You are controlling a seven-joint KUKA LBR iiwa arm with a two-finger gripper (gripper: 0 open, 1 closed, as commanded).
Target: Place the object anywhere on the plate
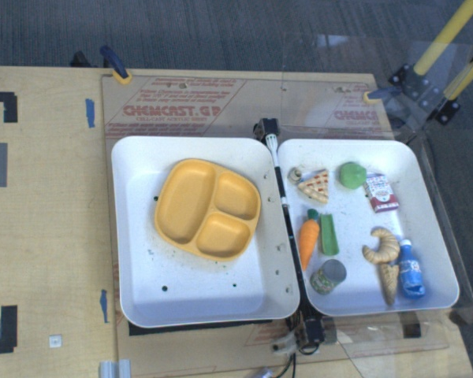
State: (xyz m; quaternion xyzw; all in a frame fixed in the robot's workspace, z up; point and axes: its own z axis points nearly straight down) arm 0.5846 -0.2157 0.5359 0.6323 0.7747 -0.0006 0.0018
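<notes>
A yellow divided plate (207, 209) waits alone in the left white bin (134, 282), its three compartments bare, set apart as the target. The candidates lie in the right white bin (433, 211): a pizza slice (314, 185) and green ball (351, 175) toward the far side, a small red-and-white carton (381, 193) beside them, a carrot (308, 241) lying just beside a green stick-shaped piece (329, 234), a can (327, 276) on its side near the front, a croissant (383, 245), an ice-cream cone (389, 280) and a blue bottle (411, 268) at the right. Nothing has reached the plate, so the task looks unstarted. From where I stand, whether the pincer is released or clenched cannot be told, and which object is meant is unclear.
</notes>
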